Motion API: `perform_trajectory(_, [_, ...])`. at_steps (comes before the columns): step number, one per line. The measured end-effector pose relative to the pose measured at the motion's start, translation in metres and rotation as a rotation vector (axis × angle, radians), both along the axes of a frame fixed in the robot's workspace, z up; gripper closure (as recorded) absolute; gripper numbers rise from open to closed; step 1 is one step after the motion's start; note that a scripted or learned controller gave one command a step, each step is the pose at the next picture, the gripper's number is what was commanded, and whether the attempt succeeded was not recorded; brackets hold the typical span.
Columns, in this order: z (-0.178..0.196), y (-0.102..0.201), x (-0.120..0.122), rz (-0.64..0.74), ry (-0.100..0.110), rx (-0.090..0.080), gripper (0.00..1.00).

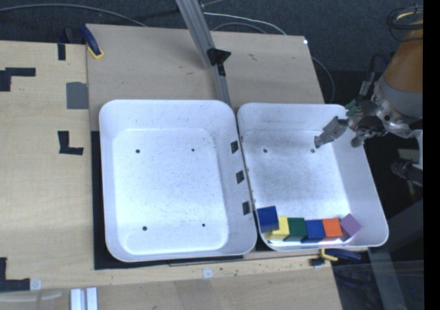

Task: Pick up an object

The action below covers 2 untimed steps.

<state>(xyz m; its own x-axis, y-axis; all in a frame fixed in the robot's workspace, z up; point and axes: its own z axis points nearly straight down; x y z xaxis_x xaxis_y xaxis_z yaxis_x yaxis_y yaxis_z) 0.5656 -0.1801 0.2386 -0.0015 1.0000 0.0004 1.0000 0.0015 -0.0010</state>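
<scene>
and here we are over the bench (41, 185), 2 shallow white bins side by side. the left bin (113, 123) sits in the middle of the frame, the right bin (357, 178) just beside it, their rims touching along the centre line.

down at the lower edge of the right bin, the blocks are lined up in a row against the near wall: a blue block (267, 217) at the left end, sitting a little higher than the rest, a yellow block (278, 231) just below and beside it, then a green block (296, 227), another blue block (314, 229), an orange block (331, 227), and a purple block (350, 224) tilted at the right end, up against the corner. all of them packed close, touching or nearly so.

now the arm (405, 75), coming in from the right edge of the frame, orange band showing up high. its gripper (338, 133) hangs over the upper right part of the right bin, well apart from the row of blocks. nothing sits between the fingers; 1 grey finger (327, 134) points down and left toward the bin floor, another shorter dark 1 sits to its right, and the claw looks spread wide.

a grey metal post (192, 9) slants across the upper middle of the frame, and thin cables (261, 25) trail over the dark floor behind.
</scene>
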Motion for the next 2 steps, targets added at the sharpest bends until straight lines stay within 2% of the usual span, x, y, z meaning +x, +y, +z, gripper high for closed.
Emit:
perform_trajectory(1, [0.073, -0.003, 0.047, 0.002, -0.010, -0.003, 0.00])
perform_trajectory(2, [0.082, 0.036, 0.112, 0.005, -0.004, -0.001, 0.00])
